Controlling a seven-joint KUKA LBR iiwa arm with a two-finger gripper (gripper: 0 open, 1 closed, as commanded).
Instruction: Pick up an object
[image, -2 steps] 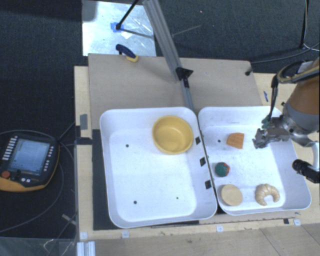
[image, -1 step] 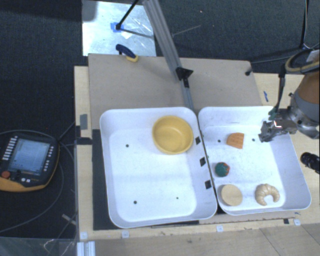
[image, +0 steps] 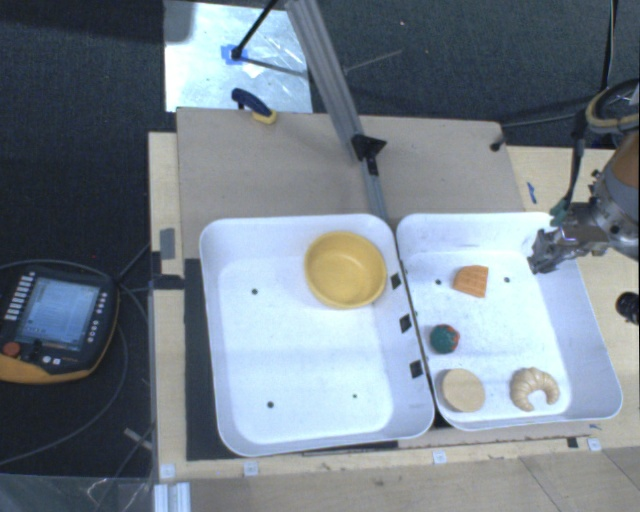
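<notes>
You see two white bins: the left bin (image: 300, 400) carries small dark dots on its floor, and so does the right bin (image: 580, 330). The bowl (image: 345, 268) is plain yellow. The wedge (image: 472, 280) is orange, the ball (image: 444, 338) is dark green with a touch of red, the disc (image: 463, 390) is pale tan, and the croissant (image: 534, 387) is cream-beige. The tabletop (image: 300, 170) is light brown cardboard colour. Your pendant (image: 52, 322) is orange-yellow with a grey screen. The end effector (image: 548, 250) is grey metal.
</notes>
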